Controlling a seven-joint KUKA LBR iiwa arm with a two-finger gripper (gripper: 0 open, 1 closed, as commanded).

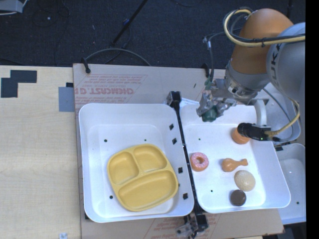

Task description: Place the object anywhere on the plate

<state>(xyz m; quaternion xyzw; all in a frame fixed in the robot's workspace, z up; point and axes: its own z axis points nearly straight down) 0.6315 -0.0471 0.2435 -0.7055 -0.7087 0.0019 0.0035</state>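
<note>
Figure: my arm poised over the far edge of the right bin (279, 193), plate waiting in the left bin (94, 128).

The yellow divided plate (143, 177) lies flat and bare in the left bin, set apart from the food items so that any transfer must cross the black divider (182, 148); the candidate objects lie loose in the right bin: a pink-iced doughnut (199, 161) just beside the divider, an orange drumstick-shaped piece (233, 164), a pale egg-like piece (244, 180), a dark round piece (238, 197) and an orange piece (240, 136) near the far right; my gripper (211, 111) hangs above the bin's far rim, well apart from them all; something greenish shows at its tip, possibly a held item, though I cannot tell whether the jaws are open or closed.
</note>
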